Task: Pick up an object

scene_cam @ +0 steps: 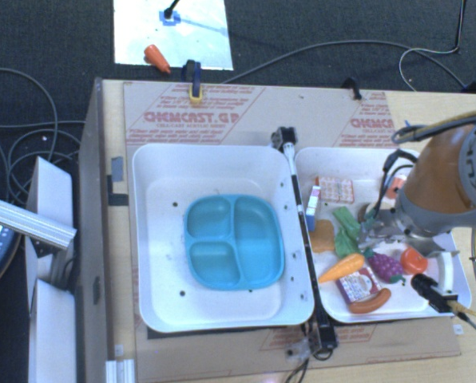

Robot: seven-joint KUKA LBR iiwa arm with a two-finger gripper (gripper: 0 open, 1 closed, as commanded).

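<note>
On the table (222, 106), we see two white bins side by side. The left bin (162, 174) holds a blue sectioned plate (234, 242), lying flat near its middle. The right bin (358, 158) carries a heap of toy food: a carrot (342, 267) pointing left, a bunch of purple grapes (386, 266) just right of it, a red tomato (413, 259) beside the grapes, a sausage (370, 300) at the near edge, and a red packet (355, 284) touching the sausage. A green leafy piece (348, 226) lies above the carrot, with a tan slice (323, 235) to its left and a pale wafer-like block (336, 190) at the far side.

The grey arm (450, 178), orange-banded, reaches in from the right and bends low over the right bin. Its pincer (375, 231) sits among the food, just right of the green piece and above the grapes; we cannot tell how wide it stands, nor whether anything is caught in it.

Beyond the table, a pale sheet (198, 46) lies on the dark floor with a small orange item (156, 57) at its near left corner.
</note>
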